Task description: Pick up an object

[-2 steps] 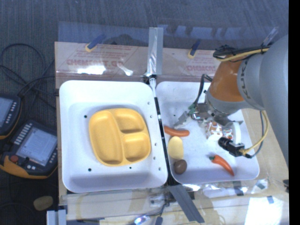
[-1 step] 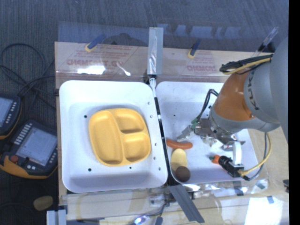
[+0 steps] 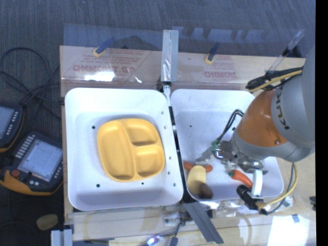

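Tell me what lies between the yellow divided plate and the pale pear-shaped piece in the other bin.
In the camera view, the adjoining bin walls separate the yellow divided plate from the pale pear-shaped piece; the rest is bare white bin floor.

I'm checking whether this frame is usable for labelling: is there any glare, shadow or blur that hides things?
Camera view: glare streaks the clear plastic sheet behind the bins; the yellow divided plastic tray is sharp and evenly lit; the grey-and-orange arm shades the right white bin and hides part of it; small objects near the gripper look soft.
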Action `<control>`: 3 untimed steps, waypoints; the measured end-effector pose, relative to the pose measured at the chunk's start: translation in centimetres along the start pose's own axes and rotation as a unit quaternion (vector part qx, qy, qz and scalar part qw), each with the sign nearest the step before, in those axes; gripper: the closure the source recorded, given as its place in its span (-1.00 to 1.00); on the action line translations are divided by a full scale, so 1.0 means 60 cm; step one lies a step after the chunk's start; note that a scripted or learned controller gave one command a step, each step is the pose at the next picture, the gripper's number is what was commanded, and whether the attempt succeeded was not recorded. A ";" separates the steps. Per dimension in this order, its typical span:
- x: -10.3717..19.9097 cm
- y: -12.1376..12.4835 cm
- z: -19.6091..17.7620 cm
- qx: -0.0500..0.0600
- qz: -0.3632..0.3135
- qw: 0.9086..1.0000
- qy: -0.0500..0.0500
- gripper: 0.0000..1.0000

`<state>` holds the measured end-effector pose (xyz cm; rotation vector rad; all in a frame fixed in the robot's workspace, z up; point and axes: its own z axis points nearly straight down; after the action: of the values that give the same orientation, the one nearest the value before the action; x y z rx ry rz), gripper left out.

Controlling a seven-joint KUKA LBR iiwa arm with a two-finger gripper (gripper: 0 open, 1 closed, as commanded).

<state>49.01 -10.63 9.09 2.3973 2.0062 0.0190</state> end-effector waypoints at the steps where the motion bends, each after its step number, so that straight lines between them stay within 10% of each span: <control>1: 0.000 0.000 -0.015 0.002 0.001 1.000 0.001 1.00; 2: 0.000 0.000 -0.015 0.002 0.001 1.000 0.001 -1.00; 3: 0.006 -0.005 0.000 0.002 -0.053 0.999 -0.002 -1.00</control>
<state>48.78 -10.20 9.07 2.2881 2.1295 0.0088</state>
